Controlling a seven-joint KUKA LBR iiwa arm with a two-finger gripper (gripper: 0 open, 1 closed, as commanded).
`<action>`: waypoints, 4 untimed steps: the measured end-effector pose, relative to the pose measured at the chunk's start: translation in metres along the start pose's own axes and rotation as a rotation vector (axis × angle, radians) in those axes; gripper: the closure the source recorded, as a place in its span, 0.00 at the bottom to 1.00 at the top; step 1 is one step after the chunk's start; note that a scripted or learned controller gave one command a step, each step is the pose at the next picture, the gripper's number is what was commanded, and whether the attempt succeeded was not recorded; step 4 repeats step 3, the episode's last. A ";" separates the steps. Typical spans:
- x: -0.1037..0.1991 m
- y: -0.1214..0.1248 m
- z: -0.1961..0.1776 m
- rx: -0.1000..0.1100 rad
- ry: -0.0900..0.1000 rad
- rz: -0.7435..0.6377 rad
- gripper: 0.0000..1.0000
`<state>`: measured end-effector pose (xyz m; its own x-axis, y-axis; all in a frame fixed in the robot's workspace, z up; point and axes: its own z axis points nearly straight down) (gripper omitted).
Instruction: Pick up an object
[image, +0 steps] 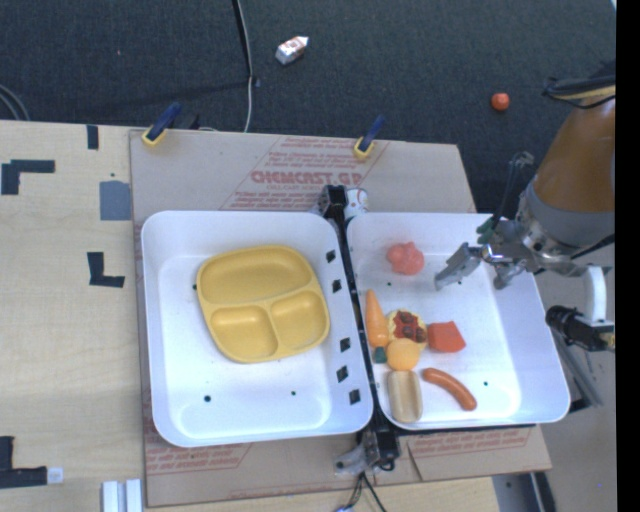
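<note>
The right bin holds several toy foods: a pink lump near its back, an orange carrot, a small dark red and brown piece, a red-orange block, a yellow round fruit, a tan bread piece and an orange-red sausage. My gripper hangs over the right bin's back right part, to the right of the pink lump. Its fingers are spread apart and open, with nothing between them.
The left bin holds a yellow divided plate. A black divider runs between the two bins. Both bins rest on a cardboard sheet held by clamps. The arm's grey and orange body fills the right side.
</note>
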<state>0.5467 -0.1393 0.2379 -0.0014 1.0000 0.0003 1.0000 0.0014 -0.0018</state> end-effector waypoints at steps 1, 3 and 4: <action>0.003 0.104 0.146 -0.004 -0.002 -0.005 0.00; 0.025 0.124 0.141 -0.007 -0.001 -0.003 1.00; 0.025 0.124 0.141 -0.007 -0.001 -0.003 1.00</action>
